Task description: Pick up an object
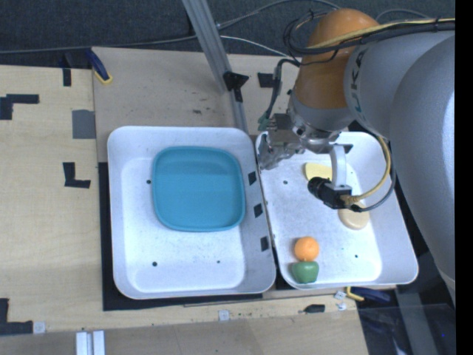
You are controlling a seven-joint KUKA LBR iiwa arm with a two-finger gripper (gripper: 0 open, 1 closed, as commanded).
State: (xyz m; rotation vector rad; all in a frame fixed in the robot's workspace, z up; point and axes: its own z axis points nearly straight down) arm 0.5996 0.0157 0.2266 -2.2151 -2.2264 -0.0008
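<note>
So the tool (275,152) is sitting low at the far-left corner of the right bin (384,261), and honestly I can't tell how it's set. Near that bin's front edge, a round orange ball (306,248) touches a glossy green thing (304,272), with a pale yellow piece (318,171) and a beige disc (355,218) further back. A smooth, rounded-square blue plate (198,188) lies flat in the left bin (133,272).

Blue plate (198,188), orange ball (306,248), white bins (133,272)

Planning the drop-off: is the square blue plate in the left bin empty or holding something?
Empty. The square blue plate lies flat in the left white bin, its whole surface bare and uniformly blue.
</note>
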